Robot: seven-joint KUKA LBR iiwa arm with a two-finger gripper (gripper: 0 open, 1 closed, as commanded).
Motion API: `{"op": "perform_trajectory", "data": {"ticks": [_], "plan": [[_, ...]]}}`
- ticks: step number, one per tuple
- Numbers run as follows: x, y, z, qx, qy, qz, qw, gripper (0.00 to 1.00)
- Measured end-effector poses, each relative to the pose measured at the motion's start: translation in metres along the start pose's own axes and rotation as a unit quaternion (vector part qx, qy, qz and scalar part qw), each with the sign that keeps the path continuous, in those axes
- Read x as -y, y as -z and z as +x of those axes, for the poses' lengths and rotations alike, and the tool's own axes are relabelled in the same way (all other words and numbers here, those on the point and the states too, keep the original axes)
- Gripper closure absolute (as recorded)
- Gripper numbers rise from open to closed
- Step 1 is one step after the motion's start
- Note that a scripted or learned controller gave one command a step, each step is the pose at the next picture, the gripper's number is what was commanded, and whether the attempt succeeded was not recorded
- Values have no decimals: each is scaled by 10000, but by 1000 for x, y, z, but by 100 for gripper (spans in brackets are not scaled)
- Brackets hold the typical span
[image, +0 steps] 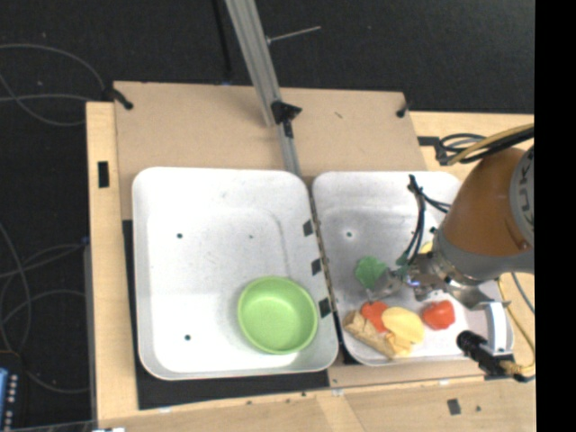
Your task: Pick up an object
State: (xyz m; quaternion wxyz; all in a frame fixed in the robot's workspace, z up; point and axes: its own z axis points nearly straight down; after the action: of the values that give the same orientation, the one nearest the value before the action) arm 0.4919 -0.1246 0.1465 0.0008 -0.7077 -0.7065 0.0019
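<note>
The grey arm [486,219] with its orange band comes in from the right and leans over the right bin [369,196], its wrist low above the bin's floor. The gripper [402,280] sits near the middle of that bin, just right of a small green object [368,269] (its shape is too blurred to name). Whether the fingers are open or closed cannot be told, since the wrist body covers most of them and nothing can be seen held between them.

Toward the near edge of the right bin lies a cluster of things close together: a red piece [373,314] at the left, a yellow object [405,326] touching it on its right, and a tan, flat piece [367,335] under and just nearer than both. A second red object [438,314] lies a little to the right of the yellow one, below the wrist.

The left bin [198,223] holds a light green bowl [277,315], upright, in its near right corner, close to the wall shared with the right bin.
</note>
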Motion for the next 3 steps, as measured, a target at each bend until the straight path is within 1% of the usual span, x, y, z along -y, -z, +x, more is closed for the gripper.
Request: {"op": "perform_trajectory", "data": {"ticks": [1, 2, 3], "plan": [[-1, -47, -2, 4, 3, -25, 10000, 0], [-2, -35, -1, -12, -23, -52, 10000, 100], [2, 27, -1, -1, 27, -58, 10000, 100]]}}
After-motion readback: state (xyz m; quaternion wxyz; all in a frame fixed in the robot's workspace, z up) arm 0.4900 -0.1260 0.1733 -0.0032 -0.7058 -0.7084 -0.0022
